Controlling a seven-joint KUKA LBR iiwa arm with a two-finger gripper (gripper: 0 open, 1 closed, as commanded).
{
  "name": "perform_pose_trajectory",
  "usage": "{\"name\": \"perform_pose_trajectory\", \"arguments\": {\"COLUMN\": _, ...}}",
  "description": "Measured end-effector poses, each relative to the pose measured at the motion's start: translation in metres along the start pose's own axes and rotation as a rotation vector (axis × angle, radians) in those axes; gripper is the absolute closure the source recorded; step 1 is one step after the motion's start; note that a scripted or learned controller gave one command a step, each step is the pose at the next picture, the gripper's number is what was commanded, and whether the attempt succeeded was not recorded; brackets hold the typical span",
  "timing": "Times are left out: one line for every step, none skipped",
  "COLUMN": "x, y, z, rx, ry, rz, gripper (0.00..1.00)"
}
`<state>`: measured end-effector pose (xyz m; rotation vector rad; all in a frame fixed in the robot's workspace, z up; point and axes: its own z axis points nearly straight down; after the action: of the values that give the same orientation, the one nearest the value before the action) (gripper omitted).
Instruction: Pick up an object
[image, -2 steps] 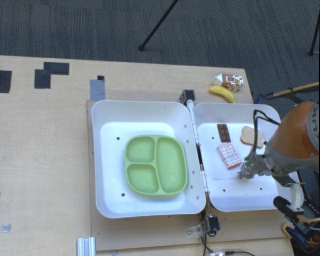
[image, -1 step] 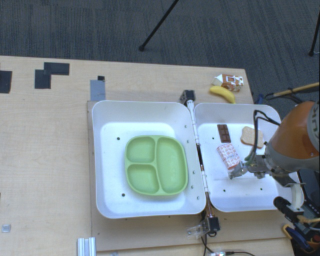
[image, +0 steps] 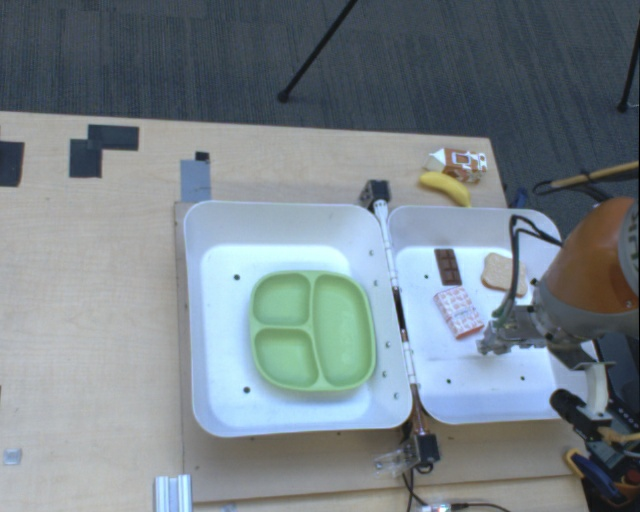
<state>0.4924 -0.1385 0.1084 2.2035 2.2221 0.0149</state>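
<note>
- White plastic all round: we take the right bin (image: 470, 400) as our landmark, with its twin, the left bin (image: 215, 330), just beside it and carrying a green divided plate (image: 312, 330).
- Inside the right bin, toward its far wall, we see a small brown bar (image: 447, 265), and just nearer than that a red-and-white patterned packet (image: 458, 311).
- Off toward the bin's far right corner lies a tan slice of toast (image: 497, 271), partly behind the arm's cabling.
- Beyond the bin's far rim, out on the bench, sit a banana (image: 444, 186) and a small carton (image: 460, 160), well out of play for now.
- The gripper (image: 494, 340) hangs over the bin floor, just right of the patterned packet, and we cannot tell how its fingers are set; nothing is visibly held.
- Our guess is the packet is the nearest candidate: it looks light, flat and probably slick-wrapped, so it could skate on the smooth floor.
- We'd take it across its narrow width, near the middle, coming straight down.
- The toast looks soft and crumbly, so a firm pinch could dent it; the bar looks stiffer but thin and low.
</note>
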Motion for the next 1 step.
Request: {"name": "perform_pose_trajectory", "arguments": {"x": 0.0000, "y": 0.0000, "z": 0.0001, "rx": 0.000, "ry": 0.000, "rz": 0.000, "gripper": 0.00}}
